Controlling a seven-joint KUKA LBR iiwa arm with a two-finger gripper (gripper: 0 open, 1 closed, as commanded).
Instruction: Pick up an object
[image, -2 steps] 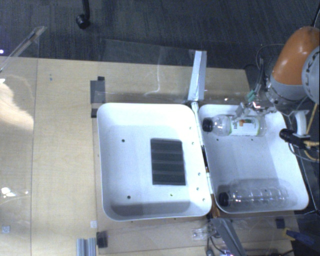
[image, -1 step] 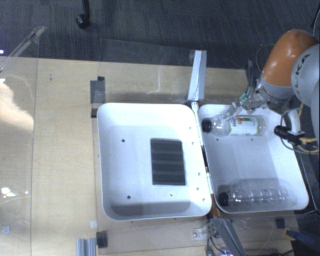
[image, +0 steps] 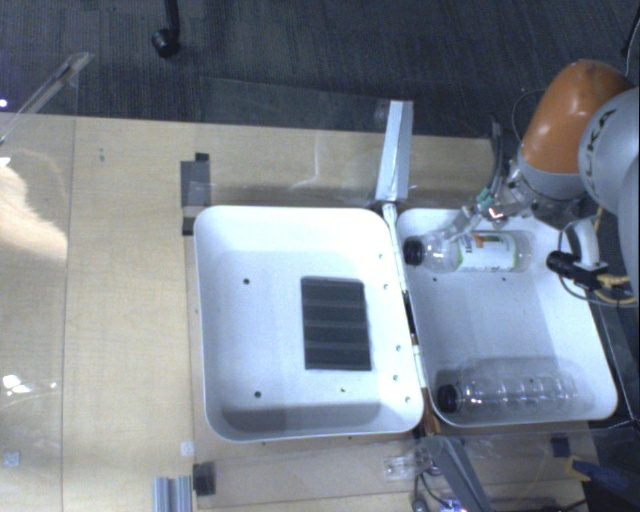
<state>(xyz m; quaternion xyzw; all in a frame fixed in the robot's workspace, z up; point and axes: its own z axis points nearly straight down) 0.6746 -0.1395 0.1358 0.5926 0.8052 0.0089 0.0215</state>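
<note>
Your target, the clear plastic bottle (image: 478, 251), lies on its side at the far end of the right bin (image: 590, 345); likely light, smooth, prone to rolling; take it mid-body; gripper (image: 478, 216) sits just above it; finger state: cannot tell.

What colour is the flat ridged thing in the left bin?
Dark grey, almost black, ribbed pad; the camera view shows it.

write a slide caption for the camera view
KUKA arm's hand over a clear bottle in the right bin; another bottle lies nearby.
</note>
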